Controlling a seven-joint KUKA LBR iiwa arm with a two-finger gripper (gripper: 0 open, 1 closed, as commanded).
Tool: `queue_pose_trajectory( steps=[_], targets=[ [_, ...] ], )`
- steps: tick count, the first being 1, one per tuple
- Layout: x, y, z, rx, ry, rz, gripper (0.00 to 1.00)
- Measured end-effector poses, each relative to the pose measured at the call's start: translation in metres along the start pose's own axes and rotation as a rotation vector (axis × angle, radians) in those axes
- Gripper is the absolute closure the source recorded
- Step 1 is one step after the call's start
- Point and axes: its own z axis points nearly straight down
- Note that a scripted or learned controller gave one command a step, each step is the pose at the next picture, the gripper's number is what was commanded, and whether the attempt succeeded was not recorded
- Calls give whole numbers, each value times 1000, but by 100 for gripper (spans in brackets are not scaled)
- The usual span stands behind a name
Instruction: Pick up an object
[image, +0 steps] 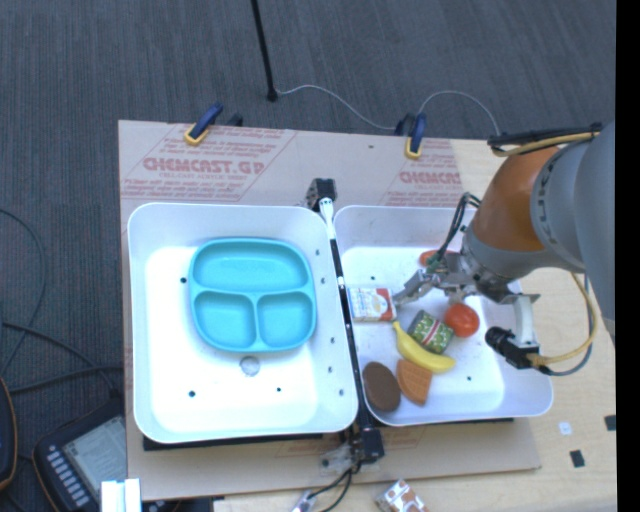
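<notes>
My gripper (415, 287) hangs low over the middle of the right bin (520, 400), open, with nothing between its fingers. Its tips point left toward a small red and white carton (371, 303) that lies against the bin's left wall, a short gap away. Just below the gripper lie a green can (430, 331) resting on a yellow banana (418, 352) and a red tomato (462, 320). A small red item (430, 258) peeks out behind the wrist. Near the front wall sit a brown oval piece (380, 386) and an orange wedge (414, 381).
The left bin (160, 400) holds a light blue divided plate (252, 293) and a small clear disc (249, 367). A black clamp (322, 190) sits at the top of the divider between the bins. A cable (570, 355) loops by the right bin's right rim.
</notes>
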Motion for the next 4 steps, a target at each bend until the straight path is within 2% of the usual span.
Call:
queue_pose_trajectory(
  steps=[1,2,3,4],
  targets=[
    [0,1,-11,-3,0,0,100],
    [0,1,-11,-3,0,0,0],
    [29,-65,-1,-4,-1,1,0],
    [28,-63,-13,-9,-1,2,100]
  ],
)
